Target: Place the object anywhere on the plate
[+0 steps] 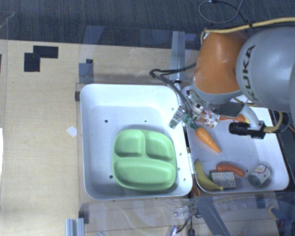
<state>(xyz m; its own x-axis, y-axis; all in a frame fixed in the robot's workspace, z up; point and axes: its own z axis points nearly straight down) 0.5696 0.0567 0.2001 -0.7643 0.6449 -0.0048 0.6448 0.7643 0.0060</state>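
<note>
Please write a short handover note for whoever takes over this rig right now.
Tool: near the divide between the two bins, beside the carrot's top; its grip cannot be read from this view.
Plate: green, three compartments, in the left bin, nothing on it.
Right bin: carrot just below the tool, banana, a red piece, a grey block, a small can.
Done: nothing placed.
Left: pick an object and set it on the plate.
</note>
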